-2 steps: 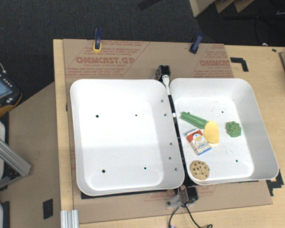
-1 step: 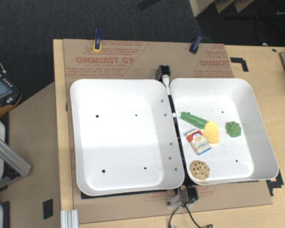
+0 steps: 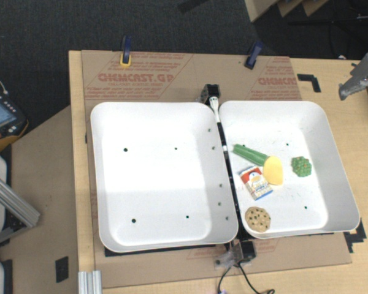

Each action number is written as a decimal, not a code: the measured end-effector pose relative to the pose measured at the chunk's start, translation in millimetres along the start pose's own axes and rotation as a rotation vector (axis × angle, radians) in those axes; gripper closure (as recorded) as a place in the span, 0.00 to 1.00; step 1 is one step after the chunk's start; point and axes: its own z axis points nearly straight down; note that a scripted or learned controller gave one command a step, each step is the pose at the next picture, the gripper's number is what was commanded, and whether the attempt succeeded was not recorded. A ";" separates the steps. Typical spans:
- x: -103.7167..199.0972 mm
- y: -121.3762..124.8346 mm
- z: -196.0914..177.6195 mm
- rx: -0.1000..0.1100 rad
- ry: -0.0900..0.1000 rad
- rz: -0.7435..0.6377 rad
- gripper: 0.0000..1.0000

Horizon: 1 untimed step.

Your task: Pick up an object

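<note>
The right bin [image 3: 319, 118] holds several small items. A green pod-shaped vegetable [image 3: 250, 154] lies near its left wall. A yellow lemon [image 3: 273, 169] touches a small red, white and blue carton [image 3: 256, 182]. A green broccoli piece [image 3: 301, 166] sits to the lemon's right. A round cookie [image 3: 257, 218] lies near the front rim. A grey part of my gripper [image 3: 357, 79] pokes in at the far right edge, above and beyond the right bin's back corner, well away from all the items.
The left bin [image 3: 153, 176] stands beside the right one, joined by a black hinge strip [image 3: 224, 155]. Both rest on a cardboard sheet [image 3: 172, 72] held by two clamps [image 3: 126, 54] at the back. A cable [image 3: 242, 274] runs off the front edge.
</note>
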 end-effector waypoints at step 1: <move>66.8 -5.4 -0.2 0.000 0.000 0.001 0.00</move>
